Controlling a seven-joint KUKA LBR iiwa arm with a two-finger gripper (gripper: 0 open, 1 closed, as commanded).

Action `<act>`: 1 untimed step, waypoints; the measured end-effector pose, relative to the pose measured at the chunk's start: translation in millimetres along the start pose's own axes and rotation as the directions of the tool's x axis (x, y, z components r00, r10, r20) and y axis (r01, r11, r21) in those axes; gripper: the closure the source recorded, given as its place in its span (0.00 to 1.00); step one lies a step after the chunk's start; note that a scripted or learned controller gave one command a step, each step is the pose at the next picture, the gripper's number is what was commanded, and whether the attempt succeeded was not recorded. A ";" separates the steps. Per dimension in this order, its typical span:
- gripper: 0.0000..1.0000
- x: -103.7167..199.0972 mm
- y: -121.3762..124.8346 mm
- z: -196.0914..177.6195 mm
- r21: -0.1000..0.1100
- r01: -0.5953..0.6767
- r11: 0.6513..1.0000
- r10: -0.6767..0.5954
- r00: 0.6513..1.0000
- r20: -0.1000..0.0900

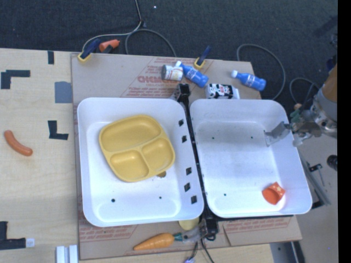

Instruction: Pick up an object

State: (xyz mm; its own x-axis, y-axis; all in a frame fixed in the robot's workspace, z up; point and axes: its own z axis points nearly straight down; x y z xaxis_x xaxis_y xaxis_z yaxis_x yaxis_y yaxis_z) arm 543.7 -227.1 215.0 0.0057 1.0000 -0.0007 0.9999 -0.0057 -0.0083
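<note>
A small orange object (273, 193) lies in the near right corner of the right bin (241, 163). A yellow divided plate (137, 147) rests in the left bin (131, 207). My gripper (286, 134) hangs over the right bin's far right rim, well behind the orange object. Its two grey fingers (276, 131) stand apart, open, with nothing between them.
Outside the bins: blue-and-white bottles (249, 80) and a small black-and-white box (222, 91) behind them, a carrot (154, 241) at the front edge, a sausage (18, 143) far left, and clamps (98, 47) and cables at the back.
</note>
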 end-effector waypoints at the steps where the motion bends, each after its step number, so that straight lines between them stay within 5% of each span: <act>1: 0.00 11.9 -55.9 78.2 0.003 0.003 1.000 -0.003 1.000 -0.005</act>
State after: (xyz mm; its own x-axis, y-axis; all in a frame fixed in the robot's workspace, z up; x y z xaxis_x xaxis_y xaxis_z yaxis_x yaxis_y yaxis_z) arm 487.3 -215.0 137.2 0.0027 1.0000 0.0041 0.9999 -0.0027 -0.0111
